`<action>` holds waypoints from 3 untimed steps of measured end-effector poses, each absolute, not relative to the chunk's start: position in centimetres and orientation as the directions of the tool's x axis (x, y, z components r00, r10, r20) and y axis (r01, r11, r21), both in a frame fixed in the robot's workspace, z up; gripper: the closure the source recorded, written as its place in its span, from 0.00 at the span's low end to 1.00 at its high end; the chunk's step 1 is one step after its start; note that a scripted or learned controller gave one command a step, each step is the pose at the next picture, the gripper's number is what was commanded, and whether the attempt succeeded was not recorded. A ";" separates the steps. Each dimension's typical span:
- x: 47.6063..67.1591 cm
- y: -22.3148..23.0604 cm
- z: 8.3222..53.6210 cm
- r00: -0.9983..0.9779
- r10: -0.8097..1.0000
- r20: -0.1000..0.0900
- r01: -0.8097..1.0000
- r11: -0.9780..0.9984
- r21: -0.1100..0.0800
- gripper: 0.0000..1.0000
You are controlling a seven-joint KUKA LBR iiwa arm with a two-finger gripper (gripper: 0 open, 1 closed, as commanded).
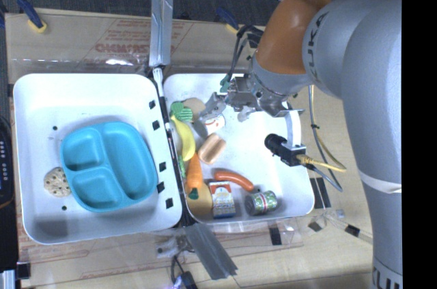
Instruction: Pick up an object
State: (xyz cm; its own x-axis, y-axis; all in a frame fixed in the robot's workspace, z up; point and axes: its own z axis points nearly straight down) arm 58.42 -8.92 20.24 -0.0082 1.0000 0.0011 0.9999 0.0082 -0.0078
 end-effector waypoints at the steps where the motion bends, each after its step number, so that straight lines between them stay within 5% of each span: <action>1: 61.9 -11.0 9.2 -0.155 0.988 0.001 0.988 0.155 -0.002 0.00; 2: 58.1 -11.1 8.9 -0.164 0.986 0.002 0.986 0.164 -0.006 0.00; 3: 58.2 -12.3 8.9 -0.056 0.998 0.000 0.998 0.056 -0.002 0.00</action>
